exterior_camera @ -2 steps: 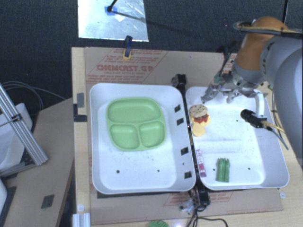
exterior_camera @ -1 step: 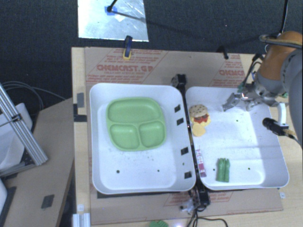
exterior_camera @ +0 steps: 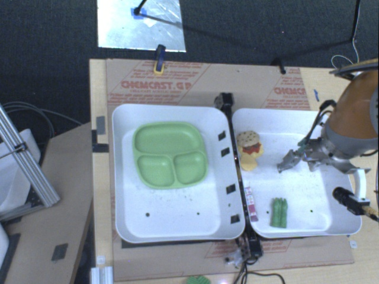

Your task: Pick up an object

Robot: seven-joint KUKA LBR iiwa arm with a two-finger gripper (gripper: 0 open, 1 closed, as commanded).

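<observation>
1. I am watching the near edge of the bench [exterior_camera: 177,256]. It is covered with brown printed cardboard, and cables are hanging off its front lip.
2. I am finding the green bundle [exterior_camera: 278,212] lying flat in the near part of the right bin [exterior_camera: 320,223]. Nothing is touching it.
3. I am reading the task as not yet done. The hand [exterior_camera: 285,164] is hanging low over the middle of the right bin, between the green bundle and the burger toy [exterior_camera: 249,149], and apart from both.
4. I am seeing the fingers standing narrow, with their tips pointing left, and nothing is sitting between them.
5. I am judging that the whole pick is still ahead: choosing an object, closing on it and lifting it.
6. I am noting the burger toy lying against the left wall of the right bin, farther back.
7. I am seeing the left bin [exterior_camera: 127,212] carrying a green divided plate [exterior_camera: 170,154].
8. I am seeing dark carpet beyond the bench, with a shiny metal sheet [exterior_camera: 141,15] lying on it.
</observation>
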